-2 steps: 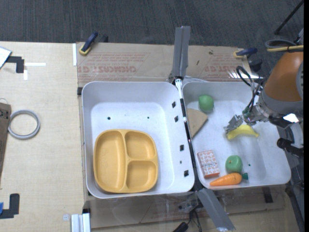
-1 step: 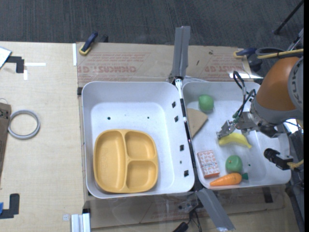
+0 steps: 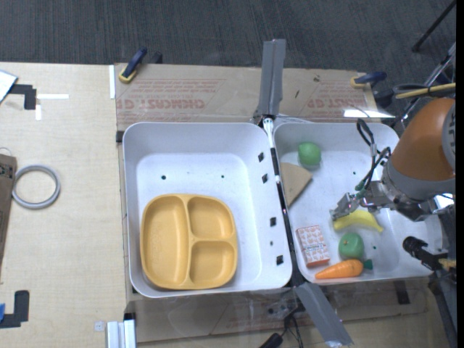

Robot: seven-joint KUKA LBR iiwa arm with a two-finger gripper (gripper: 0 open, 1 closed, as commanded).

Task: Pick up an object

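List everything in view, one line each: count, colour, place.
plate: 1, yellow, left bin
ball: 1, green, right bin, far end
wedge: 1, tan, right bin, by divider
banana: 1, yellow, right bin, at the gripper
apple: 1, green, right bin, near end
carrot: 1, orange, right bin, near edge
box: 1, orange-white, right bin
tape roll: 1, grey, bench, left
bins: 2, white, centre
gripper: 1, grey, over right bin

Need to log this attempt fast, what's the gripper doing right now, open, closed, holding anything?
Gripper: low in the right bin, right at the banana; open or closed cannot be told, and no object shows between its fingers.
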